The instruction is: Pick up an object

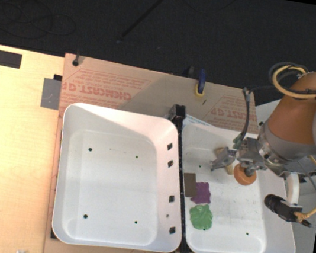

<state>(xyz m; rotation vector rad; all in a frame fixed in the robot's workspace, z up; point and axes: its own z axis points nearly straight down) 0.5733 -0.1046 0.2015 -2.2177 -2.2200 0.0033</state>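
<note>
In the right bin [258,245], an orange round object [245,176] lies near the far right, just under the arm's wrist. A purple crumpled piece [201,192] and a green lumpy object [201,216] sit near the bin's left wall, with a small brown flat piece [189,180] beside the purple one. My gripper [224,159] hangs low over the far part of the right bin, just left of the orange object and up-right of the purple piece. I see nothing clearly held in it.
The left bin [78,139] stands beside the right one, with a black divider and clips [175,174] between them. A black-tipped cable end [281,206] hangs over the right bin's right side. Cardboard [123,84] lies under both bins.
</note>
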